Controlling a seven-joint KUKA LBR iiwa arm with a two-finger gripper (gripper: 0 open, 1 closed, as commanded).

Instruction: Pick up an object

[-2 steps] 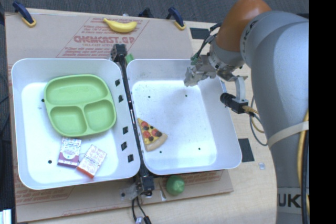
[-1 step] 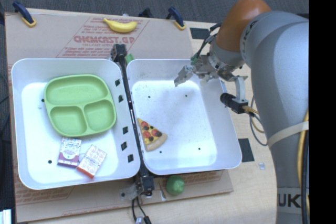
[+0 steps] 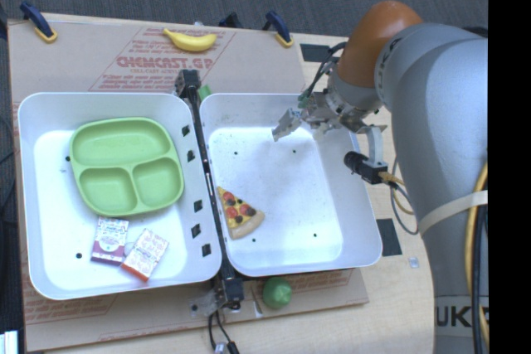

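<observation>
One pizza slice (image 3: pixel 239 212) in right bin (image 3: pixel 332 249), fingers (image 3: pixel 286 128) blurred (spread unclear), arm cut off.

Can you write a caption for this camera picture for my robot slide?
Robot arm's gripper hovers over the right bin, far from the pizza slice lying there.

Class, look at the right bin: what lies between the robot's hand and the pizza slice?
Nothing: in the camera view, only bare white bin floor lies between the hand and the pizza slice.
</observation>
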